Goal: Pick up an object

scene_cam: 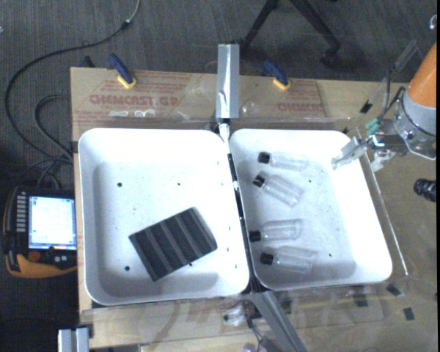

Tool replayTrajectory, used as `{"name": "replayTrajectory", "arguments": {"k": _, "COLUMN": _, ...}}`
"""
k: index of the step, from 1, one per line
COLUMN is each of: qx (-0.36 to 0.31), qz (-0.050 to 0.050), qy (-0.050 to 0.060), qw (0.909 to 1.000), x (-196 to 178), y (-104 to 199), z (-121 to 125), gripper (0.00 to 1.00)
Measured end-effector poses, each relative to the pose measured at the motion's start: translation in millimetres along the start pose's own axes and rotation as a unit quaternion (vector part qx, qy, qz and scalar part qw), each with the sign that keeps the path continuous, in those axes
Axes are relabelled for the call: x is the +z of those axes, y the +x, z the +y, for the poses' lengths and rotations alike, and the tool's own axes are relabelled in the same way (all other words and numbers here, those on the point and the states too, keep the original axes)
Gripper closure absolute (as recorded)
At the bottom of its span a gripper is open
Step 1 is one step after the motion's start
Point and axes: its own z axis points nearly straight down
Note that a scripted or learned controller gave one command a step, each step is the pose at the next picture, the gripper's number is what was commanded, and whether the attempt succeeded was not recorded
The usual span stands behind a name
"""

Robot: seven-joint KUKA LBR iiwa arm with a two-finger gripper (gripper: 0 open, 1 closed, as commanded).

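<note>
Over the right bin's far right rim, I see my gripper holding nothing — fingers apart — so I'd go down slowly onto one little bottle.

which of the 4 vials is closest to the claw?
The top vial in the right bin, by the far wall. Its clear end points toward the claw at the bin's upper right rim; the other three lie lower in the view.
</note>
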Motion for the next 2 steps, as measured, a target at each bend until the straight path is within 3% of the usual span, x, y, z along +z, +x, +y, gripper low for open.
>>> {"name": "replayTrajectory", "arguments": {"k": 1, "qx": -0.021, "qz": 0.0, "qy": -0.001, "qw": 0.9998, "x": 142, "y": 36, "z": -50, "gripper": 0.0}}
{"name": "replayTrajectory", "arguments": {"k": 2, "qx": -0.014, "qz": -0.003, "qy": -0.005, "qw": 0.9999, "x": 146, "y": 46, "z": 86, "gripper": 0.0}}
